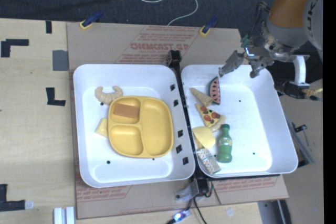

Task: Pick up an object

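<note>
**Hovering over the right bin's far edge, holding nothing**

While my arm reaches in from the right, my gripper [242,65] hangs above the far rim of the right bin [273,128], its two fingers spread apart with nothing between them. One dark fingertip [228,68] points down toward the bin's upper left area, the other sits nearer the rim.

The things I could pick lie along the left side of this bin. Nearest my fingers is a watermelon slice [214,90], standing apart from them. Just below it a cone-shaped piece [198,95] lies at a slant, and beneath that a pizza slice [209,117]. Further toward the near edge, a green bottle [224,144] lies beside a yellow wedge [204,137], with a silvery wrapped item [208,160] touching the near wall.

In the left bin [86,113] a yellow divided plate [149,131] carries a brown block [126,110] in one compartment. A pale curved piece [106,94] rests just beyond the plate, and a small yellow piece [101,126] sits at its left side.
</note>
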Robot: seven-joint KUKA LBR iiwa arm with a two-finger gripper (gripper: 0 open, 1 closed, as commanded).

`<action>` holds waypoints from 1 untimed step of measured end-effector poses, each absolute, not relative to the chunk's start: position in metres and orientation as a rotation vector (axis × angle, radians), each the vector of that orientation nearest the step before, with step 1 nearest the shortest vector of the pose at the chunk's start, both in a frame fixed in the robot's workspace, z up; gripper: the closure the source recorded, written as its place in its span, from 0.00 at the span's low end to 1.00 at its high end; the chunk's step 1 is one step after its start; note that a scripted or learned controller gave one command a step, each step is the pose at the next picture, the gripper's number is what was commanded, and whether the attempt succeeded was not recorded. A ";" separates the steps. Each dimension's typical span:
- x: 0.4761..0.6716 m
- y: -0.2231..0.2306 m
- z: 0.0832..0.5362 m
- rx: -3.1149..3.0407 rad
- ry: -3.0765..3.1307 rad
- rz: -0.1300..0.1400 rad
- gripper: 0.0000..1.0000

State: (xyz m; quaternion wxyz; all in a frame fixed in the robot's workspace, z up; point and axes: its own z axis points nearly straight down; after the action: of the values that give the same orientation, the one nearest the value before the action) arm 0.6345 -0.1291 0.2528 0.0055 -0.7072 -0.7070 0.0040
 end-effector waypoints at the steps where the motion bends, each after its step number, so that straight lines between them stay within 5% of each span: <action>1: 0.637 -0.129 0.260 -2.218 -2.223 0.001 0.00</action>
State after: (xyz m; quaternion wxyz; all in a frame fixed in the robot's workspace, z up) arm 0.6366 -0.1291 0.2600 0.0007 -0.7064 -0.7078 0.0004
